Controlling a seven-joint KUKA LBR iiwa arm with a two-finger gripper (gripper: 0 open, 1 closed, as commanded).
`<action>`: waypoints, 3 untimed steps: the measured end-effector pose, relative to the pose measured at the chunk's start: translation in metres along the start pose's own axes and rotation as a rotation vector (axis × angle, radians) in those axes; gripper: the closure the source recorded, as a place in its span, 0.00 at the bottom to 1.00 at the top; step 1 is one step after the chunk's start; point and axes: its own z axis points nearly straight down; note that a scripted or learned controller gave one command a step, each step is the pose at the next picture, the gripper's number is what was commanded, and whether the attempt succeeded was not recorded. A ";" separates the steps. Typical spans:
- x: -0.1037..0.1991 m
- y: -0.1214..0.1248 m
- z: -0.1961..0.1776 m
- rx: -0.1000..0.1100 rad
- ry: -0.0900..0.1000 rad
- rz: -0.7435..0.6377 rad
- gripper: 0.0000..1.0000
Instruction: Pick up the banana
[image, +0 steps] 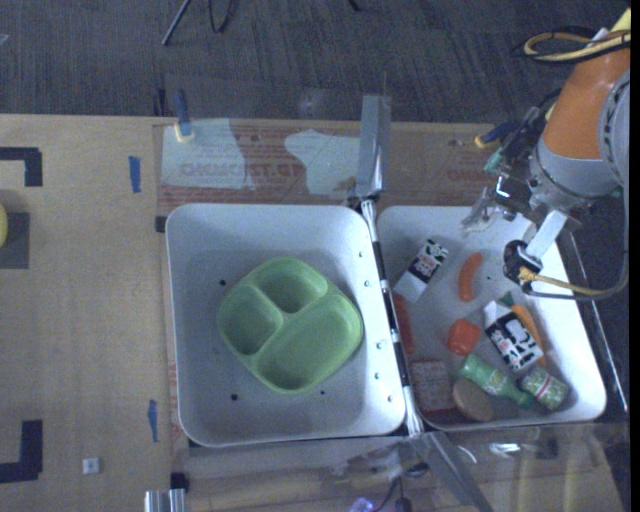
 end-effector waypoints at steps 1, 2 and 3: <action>-0.012 0.054 0.031 0.000 0.000 -0.173 0.00; -0.034 0.072 0.039 -0.003 -0.001 -0.313 0.00; -0.002 0.053 -0.059 -0.005 0.000 -0.439 0.00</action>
